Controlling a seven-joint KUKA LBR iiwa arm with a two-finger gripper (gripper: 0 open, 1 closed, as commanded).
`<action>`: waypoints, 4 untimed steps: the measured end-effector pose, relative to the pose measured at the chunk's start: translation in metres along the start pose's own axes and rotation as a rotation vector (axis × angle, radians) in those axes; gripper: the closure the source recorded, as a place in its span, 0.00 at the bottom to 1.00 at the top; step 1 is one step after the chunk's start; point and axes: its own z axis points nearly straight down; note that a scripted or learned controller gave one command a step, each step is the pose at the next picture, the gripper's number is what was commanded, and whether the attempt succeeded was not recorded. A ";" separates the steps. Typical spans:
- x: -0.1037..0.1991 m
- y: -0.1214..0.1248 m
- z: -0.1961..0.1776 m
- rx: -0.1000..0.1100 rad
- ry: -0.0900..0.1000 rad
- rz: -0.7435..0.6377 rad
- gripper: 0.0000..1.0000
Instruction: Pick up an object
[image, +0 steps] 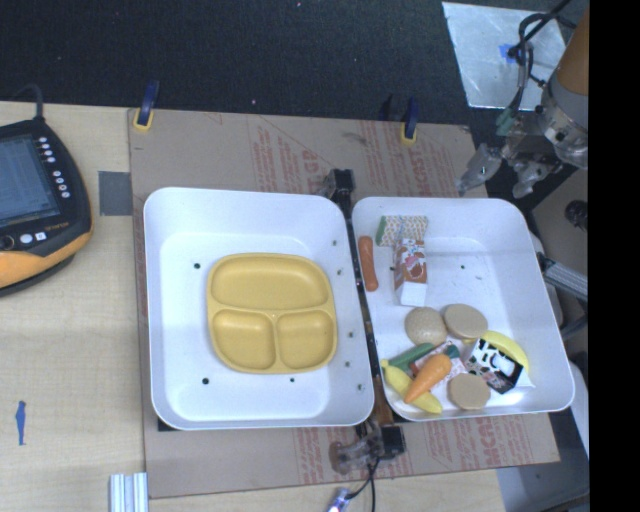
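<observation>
Sausage (369, 263) lies in right bin (545, 290) near its left wall, long axis running near-to-far. Same bin: two cartons (411, 272), three round biscuits (465, 321), one carrot (430, 376). Left bin (160, 300) has one yellow divided tray (272, 311). Pincer (507, 172) hovers over surface beyond right bin, fingers spread, holding nothing.

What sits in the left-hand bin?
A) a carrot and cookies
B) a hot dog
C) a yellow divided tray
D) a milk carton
C: the yellow divided tray lies alone in the left bin, while the carrot and other items are in the right bin.
</observation>
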 end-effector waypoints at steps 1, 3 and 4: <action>0.033 -0.068 0.119 0.003 0.000 0.000 0.00; 0.044 0.010 0.199 -0.001 0.002 0.001 0.00; 0.047 0.009 0.200 0.000 0.002 0.000 0.00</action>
